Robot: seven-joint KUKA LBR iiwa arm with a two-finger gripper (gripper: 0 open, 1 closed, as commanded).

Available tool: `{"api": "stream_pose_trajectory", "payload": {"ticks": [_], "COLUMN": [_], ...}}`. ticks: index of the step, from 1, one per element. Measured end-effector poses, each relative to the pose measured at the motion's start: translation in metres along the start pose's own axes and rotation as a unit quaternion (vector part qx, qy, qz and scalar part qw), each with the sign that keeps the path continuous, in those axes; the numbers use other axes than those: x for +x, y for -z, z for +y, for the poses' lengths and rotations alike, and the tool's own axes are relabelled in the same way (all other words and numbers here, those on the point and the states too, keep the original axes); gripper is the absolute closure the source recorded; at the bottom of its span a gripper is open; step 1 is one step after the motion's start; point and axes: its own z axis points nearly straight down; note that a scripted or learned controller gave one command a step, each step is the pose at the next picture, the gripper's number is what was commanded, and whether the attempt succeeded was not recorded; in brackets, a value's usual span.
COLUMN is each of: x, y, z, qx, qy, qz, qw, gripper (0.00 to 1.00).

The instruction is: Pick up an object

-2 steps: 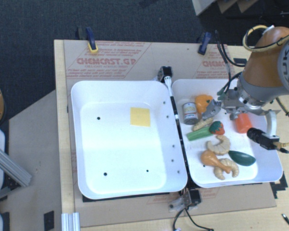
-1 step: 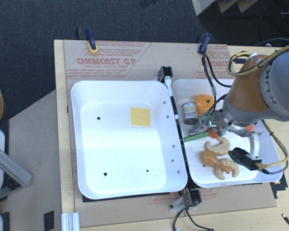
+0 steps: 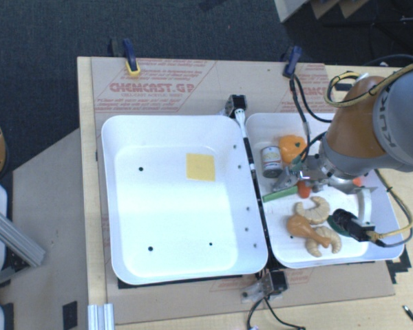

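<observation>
Two bins — gripper low in crowded right bin, finger state unclear; left roomy around yellow square.

Left bin just has a yellow square near its upper middle. Right bin is cluttered: small can, orange ball, green stick, tan toy, gripper low among them.

We see the grey arm reach in from the right, orange band showing above the wrist, its gripper lowered and pointing left.
</observation>
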Motion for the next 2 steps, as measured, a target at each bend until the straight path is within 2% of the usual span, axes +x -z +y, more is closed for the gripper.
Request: {"api": "stream_pose_trajectory", "payload": {"ticks": [1,2], "x": [0.000,0.079], "y": [0.010,0.108], "z": [0.000,0.044], "qx": [0.000,-0.004], "qy": [0.000,0.005], "qz": [-0.001,0.001], "qw": [1.0000,1.0000], "gripper": [1.00,1.00]}}
